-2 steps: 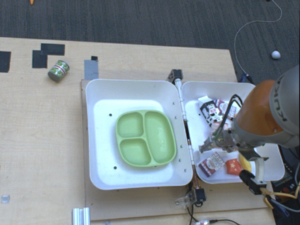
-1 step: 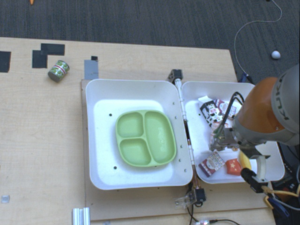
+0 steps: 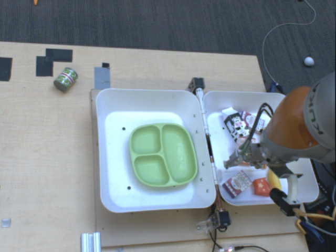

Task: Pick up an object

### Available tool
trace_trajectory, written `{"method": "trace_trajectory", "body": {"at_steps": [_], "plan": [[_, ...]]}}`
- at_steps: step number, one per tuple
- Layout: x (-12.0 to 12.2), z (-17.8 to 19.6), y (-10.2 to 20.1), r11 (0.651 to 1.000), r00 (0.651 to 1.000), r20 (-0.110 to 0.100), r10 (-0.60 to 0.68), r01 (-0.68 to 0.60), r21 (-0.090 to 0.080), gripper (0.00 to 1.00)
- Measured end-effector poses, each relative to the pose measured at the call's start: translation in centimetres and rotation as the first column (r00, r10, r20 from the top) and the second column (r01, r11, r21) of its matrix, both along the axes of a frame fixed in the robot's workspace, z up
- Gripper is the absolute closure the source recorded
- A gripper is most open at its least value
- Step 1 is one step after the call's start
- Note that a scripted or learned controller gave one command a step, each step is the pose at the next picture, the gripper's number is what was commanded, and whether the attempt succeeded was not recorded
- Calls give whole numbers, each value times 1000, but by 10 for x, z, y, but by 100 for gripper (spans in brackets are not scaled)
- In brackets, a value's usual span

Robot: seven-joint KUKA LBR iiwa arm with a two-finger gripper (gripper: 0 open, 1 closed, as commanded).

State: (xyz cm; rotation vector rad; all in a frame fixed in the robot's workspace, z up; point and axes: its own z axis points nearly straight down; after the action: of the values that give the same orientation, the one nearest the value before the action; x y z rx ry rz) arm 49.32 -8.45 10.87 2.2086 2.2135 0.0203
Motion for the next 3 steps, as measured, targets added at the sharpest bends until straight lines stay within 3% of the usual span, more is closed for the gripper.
{"method": "trace_trajectory", "body": {"at_steps": [1, 2, 3], "plan": [[2, 11, 1, 1000, 1000, 4, 1, -1, 1, 100], [2, 10, 1, 1000, 1000, 4, 1, -1, 1, 0], [-4, -22, -1, 1000, 1000, -13, -2, 2, 1, 0]]}}
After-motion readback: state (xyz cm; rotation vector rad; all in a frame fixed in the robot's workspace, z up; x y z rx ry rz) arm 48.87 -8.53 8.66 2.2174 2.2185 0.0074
